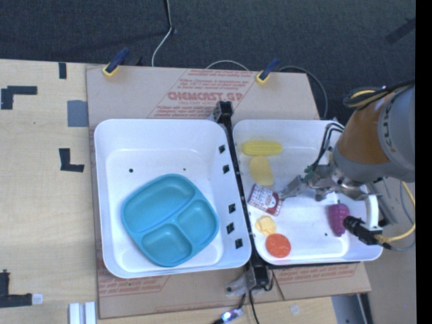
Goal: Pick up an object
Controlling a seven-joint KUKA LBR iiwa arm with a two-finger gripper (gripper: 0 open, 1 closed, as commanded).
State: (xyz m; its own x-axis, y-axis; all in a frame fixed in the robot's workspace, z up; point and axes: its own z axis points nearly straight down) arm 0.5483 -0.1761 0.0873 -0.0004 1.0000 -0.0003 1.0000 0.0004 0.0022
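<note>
1. We see the grey arm with its orange band (361, 137) reach in from the right, over the right bin (297, 128).
2. The pincer (283, 192) points left and a little down, low inside that bin.
3. Its two thin fingers (291, 186) sit close together, in a narrow gap, and we see nothing between them.
4. Right at the pincer tip lies a small red and white packet (262, 198). It looks like it touches the tip, but we cannot tell for sure.
5. Just above the packet, up and left of the pincer, sits a pale yellow lump (262, 171).
6. Further up from the pincer lies a yellow corn cob (262, 148), on its side.
7. Below the pincer, a small yellow piece (265, 225) rests near the packet.
8. Just under that piece sits a round orange fruit (277, 246).
9. Behind the pincer, to the right, a purple thing (337, 218) lies beside the arm's wrist.
10. Far left of the pincer, in the left bin (115, 147), lies a blue plate (169, 218) with three parts.
</note>
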